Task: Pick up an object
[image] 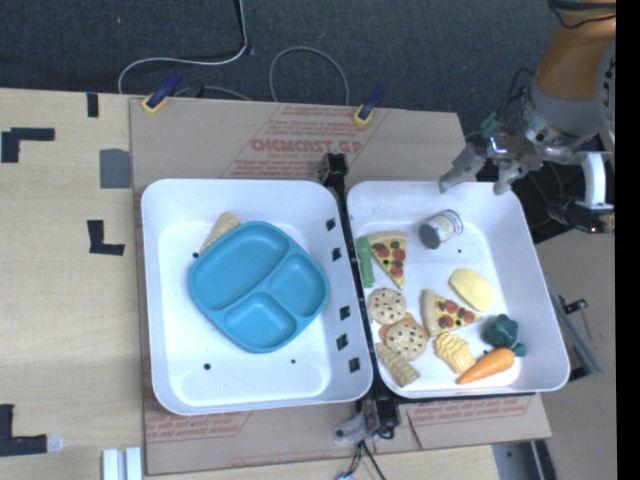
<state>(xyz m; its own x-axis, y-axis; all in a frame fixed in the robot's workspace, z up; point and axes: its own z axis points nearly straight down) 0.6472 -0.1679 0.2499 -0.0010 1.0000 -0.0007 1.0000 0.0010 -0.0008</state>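
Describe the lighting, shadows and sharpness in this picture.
Camera view: even, soft lighting, faint shadows under the blue tray and toy food; mild glare on the white bins' rims; bench contents fairly sharp, while the gripper at upper right looks slightly soft; the carpet behind is dim.

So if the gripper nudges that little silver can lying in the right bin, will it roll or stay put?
The silver can lies on its side on the bin's smooth white floor, so it would probably roll. Its rounded, shiny wall may slip between fingers. It looks small and likely light.

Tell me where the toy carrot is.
The toy carrot lies in the right bin's near right corner, just below the green piece, right of the fries.
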